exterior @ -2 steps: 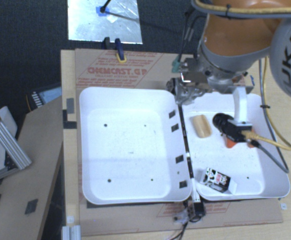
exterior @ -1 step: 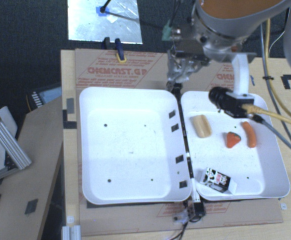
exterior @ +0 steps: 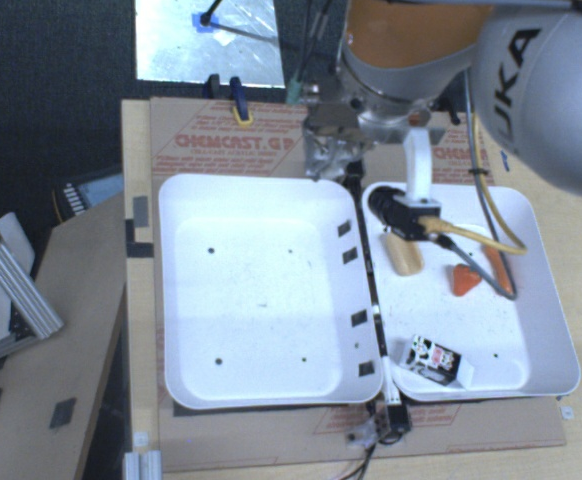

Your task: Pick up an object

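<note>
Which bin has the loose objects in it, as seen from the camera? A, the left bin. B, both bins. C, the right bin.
C: the wooden block, the orange piece and the small black-and-white box all lie in the right bin, while the left bin shows bare white floor.

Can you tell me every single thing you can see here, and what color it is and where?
Shallow white plastic bins: two, white, side by side on the bench.
Tan wooden block: one, tan, upper left of the right bin.
Small orange wedge-shaped piece: one, orange, middle of the right bin.
Black-and-white patterned little box: one, black and white, front of the right bin.
Shiny silver sheet: one, silver, behind the bench.
Grey robot arm with orange band: one, reaching in from the right.
Two-finger gripper: one, dark metal, above the bins' back edge.
</note>
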Robot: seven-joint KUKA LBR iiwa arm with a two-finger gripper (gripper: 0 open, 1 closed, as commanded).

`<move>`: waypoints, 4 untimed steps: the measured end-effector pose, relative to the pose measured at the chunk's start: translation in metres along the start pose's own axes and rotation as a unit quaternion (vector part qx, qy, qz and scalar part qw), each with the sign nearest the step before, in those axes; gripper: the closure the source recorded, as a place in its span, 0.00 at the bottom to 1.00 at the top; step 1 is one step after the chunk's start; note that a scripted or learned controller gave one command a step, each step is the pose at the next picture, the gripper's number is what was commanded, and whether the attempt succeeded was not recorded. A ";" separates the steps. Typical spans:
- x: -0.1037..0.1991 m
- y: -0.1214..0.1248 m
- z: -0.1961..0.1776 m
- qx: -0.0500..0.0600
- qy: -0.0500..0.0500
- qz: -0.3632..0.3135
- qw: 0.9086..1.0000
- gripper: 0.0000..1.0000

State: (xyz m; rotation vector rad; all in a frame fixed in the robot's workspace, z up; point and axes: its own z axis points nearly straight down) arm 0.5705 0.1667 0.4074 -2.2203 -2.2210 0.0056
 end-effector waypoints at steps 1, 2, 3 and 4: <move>0.039 0.034 0.000 -0.004 0.001 -0.003 1.000 1.00; 0.069 0.054 -0.070 -0.007 0.003 -0.003 1.000 1.00; 0.066 0.098 0.095 0.003 -0.001 0.001 1.000 1.00; 0.068 0.099 0.056 -0.004 0.002 -0.001 1.000 1.00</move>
